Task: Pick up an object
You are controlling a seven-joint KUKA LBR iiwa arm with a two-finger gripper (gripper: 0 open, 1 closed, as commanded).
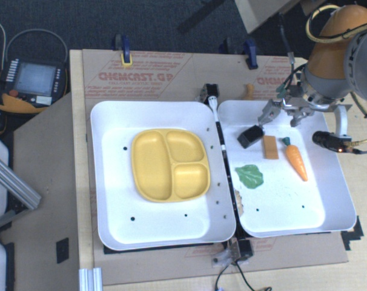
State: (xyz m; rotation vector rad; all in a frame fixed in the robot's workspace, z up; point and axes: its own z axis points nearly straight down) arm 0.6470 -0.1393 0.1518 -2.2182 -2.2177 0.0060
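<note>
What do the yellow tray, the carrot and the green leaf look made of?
Yellow tray: likely moulded plastic, matte; uniform colour, rounded divider ridges between three compartments.
Carrot: probably plastic or rubber toy food; even orange, smooth, slight sheen, small green stub at the top.
Green leaf: looks like thin soft plastic or fabric, lying flat with a wavy edge; too small to tell which.

Dark blue-grey carpeted floor (111,11) across the upper part of the view. Brown board bench top (86,162) printed with red lettering, held along its far edge by two blue clamps (124,48) (251,50). Handheld control pendant (31,80) with a lit screen and black cable, lying on the floor at left. Aluminium framing rail (11,183) slanting at lower left. Light even, from overhead.
</note>
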